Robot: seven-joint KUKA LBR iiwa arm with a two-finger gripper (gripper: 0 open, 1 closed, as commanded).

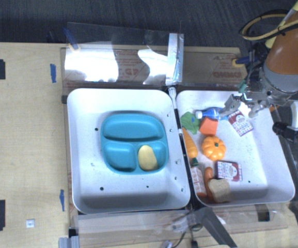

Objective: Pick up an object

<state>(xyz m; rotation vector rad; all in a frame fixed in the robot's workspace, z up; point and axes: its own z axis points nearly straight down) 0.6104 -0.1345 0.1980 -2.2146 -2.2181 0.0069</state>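
Note:
My gripper (pixel 242 106) hangs over the back of the right bin (pixel 272 159), its two fingers spread open with nothing between them. Just below it a small red and white packet (pixel 241 124) lies on the bin floor. To its left sit a blue and white bottle (pixel 211 112), an orange-red cube (pixel 208 126) and a green piece (pixel 190 121). Nearer the front are an orange pumpkin (pixel 213 147), a carrot (pixel 190 144), a dark red carton (pixel 227 170) and a brown block (pixel 219 189).
The left bin (pixel 81 138) holds a blue divided tray (pixel 130 133) with a yellow rounded item (pixel 147 157) in its front right section. A red packet (pixel 197 181) lies along the divider between the bins. A clear plastic sheet (pixel 123 61) stands behind the left bin.

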